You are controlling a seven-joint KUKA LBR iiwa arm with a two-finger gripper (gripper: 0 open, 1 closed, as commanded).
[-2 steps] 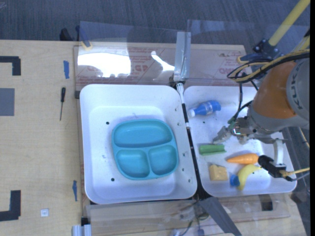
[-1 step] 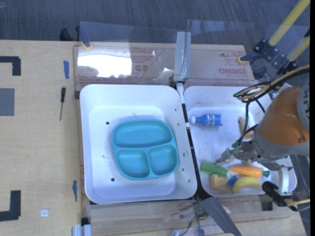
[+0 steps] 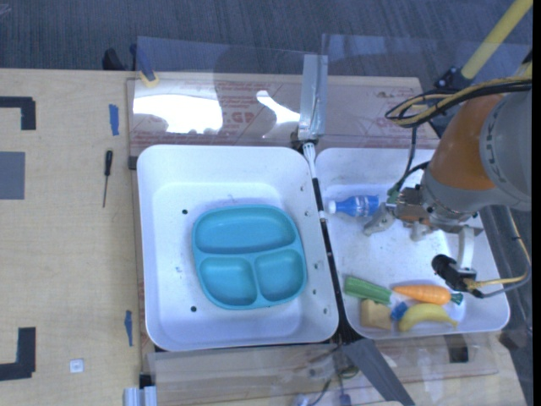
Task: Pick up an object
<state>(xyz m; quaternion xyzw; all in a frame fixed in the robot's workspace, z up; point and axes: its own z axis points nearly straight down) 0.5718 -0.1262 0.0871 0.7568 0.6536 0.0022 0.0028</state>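
In the right bin the gripper, its grip impossible to make out, hovers just right of the small bottle, which lies lengthwise, pointing toward it.

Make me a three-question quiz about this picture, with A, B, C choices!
1. Where is the blue divided tray?
A. In the left bin
B. In the right bin
C. On the wooden bench

2. What colour is the carrot?
A. Purple
B. Orange
C. White

3. How is the water bottle sitting?
A. Standing up
B. Lying on its side
C. Stacked on the tray

Answers:
1. A, it rests on the left bin's white floor.
2. B, its body is orange with a green tip.
3. B, it lies flat in the right bin, beside the end effector.
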